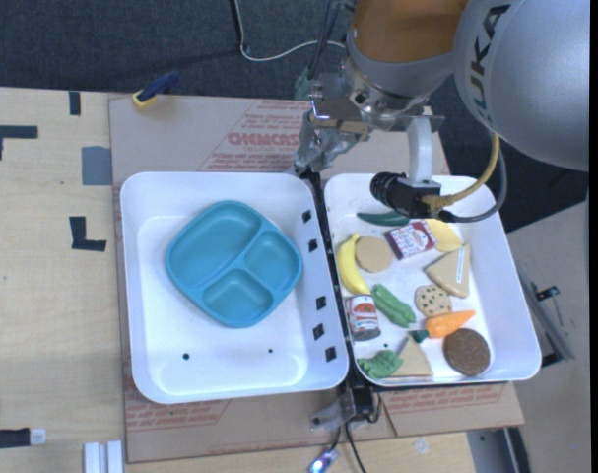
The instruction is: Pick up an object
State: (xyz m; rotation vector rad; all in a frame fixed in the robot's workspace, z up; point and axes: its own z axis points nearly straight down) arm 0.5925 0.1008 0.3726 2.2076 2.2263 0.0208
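1. The gripper (319,154) hangs over the far end of the wall between the two bins, at about 12 o'clock from the middle of the surface (42,294). It carries nothing that can be seen, and I cannot tell the state of it.
2. The left bin (146,363) holds a blue divided plate (234,262).
3. The right bin (510,294) holds the toy food. A banana (350,265) lies near the bin's left wall, its long axis from 12 to 6 o'clock.
4. A carrot (447,323) lies at about 4 o'clock from the banana, with its tip toward 3 o'clock.
5. A green pepper (381,218) lies at the far side, long axis from 9 to 3 o'clock.
6. A small can (364,317) stands just below the banana, and a brown round cookie (467,351) is near the 5 o'clock corner.
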